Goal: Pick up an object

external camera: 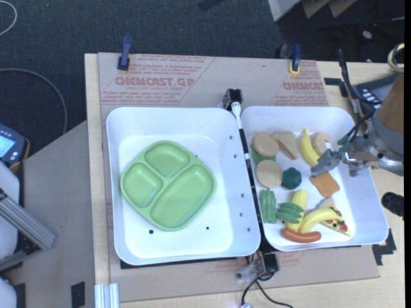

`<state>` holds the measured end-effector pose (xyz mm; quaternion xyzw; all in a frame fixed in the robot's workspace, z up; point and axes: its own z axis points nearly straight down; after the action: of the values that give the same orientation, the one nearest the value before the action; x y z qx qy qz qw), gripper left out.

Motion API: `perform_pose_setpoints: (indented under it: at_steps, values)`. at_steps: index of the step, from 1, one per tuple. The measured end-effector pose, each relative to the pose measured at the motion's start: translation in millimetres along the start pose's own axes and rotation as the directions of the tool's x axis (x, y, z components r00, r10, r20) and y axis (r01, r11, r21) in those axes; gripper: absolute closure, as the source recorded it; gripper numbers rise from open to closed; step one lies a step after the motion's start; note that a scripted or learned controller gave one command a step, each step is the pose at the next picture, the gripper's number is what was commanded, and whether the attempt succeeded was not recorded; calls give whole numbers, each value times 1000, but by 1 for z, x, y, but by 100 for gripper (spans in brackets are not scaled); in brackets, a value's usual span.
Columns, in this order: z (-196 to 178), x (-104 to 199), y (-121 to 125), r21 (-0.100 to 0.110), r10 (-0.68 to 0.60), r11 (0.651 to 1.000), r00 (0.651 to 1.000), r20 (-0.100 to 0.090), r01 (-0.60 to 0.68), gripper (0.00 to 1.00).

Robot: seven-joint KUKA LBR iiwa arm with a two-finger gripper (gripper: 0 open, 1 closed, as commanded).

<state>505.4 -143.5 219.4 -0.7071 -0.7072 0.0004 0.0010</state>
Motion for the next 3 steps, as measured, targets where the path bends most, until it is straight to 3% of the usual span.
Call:
perform_pose_setpoints:
  at_steps: [1, 2, 3]
  values:
    - [115, 25, 22, 10, -2, 1000, 1000, -4, 2, 0]
    - [136, 50, 25, 4, -3, 1000, 1000, -2, 3, 0]
    - [135, 41, -14, 4, 3, 1000, 1000, -1, -3, 0]
